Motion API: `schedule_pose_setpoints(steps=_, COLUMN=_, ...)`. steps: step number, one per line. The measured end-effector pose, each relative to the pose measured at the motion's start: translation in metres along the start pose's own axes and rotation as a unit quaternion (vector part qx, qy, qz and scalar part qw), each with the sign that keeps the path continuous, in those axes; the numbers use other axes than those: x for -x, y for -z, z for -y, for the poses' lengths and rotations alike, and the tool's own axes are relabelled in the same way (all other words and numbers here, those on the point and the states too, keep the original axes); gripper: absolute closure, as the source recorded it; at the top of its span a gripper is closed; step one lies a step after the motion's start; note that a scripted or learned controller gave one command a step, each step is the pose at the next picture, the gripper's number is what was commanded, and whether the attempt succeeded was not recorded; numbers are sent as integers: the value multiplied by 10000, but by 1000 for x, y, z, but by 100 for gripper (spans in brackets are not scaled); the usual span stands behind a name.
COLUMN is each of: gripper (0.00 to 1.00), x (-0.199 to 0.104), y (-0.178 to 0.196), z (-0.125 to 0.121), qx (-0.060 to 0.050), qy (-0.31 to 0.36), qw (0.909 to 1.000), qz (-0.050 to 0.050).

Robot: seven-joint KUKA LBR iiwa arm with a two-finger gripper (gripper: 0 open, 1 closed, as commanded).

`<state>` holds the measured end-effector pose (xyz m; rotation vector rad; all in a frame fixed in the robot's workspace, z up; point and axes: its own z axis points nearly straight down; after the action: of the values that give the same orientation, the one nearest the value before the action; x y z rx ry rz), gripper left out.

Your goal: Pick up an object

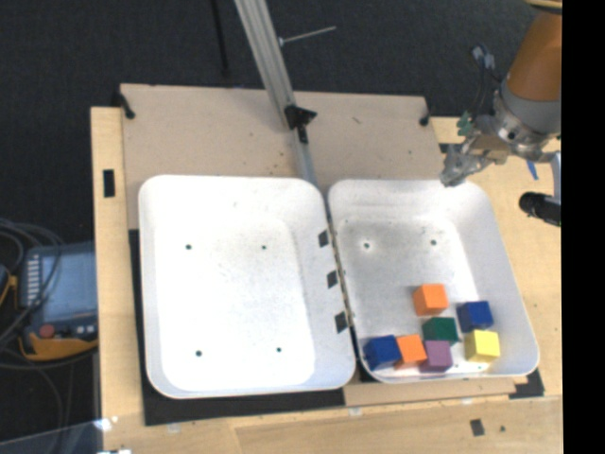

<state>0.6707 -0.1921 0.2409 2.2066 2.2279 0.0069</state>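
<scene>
Camera view: small matte cubes, among them an orange block, sit clustered in the near corner of the right bin, none lifted yet. The pincer hangs over the bin's far rim, well apart from them; whether it is spread cannot be told. Both smooth white bins rest on a wooden counter.

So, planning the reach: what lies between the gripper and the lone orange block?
In the camera view, only bare white bin floor lies between the gripper and the orange block; the other blocks sit beyond it.
</scene>
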Motion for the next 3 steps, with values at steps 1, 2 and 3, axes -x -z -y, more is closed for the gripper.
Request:
schedule_pose_setpoints(steps=1, gripper=100, x=1, y=27, z=-1, qx=-9, qy=-5, qw=10000, qz=-3)
schedule_pose_setpoints(steps=2, gripper=100, x=-46, y=35, z=17, qx=-28, qy=-14, qw=10000, qz=-15)
schedule_pose_setpoints(steps=3, gripper=100, x=-91, y=20, z=39, qx=-41, qy=-21, qw=10000, qz=-5)
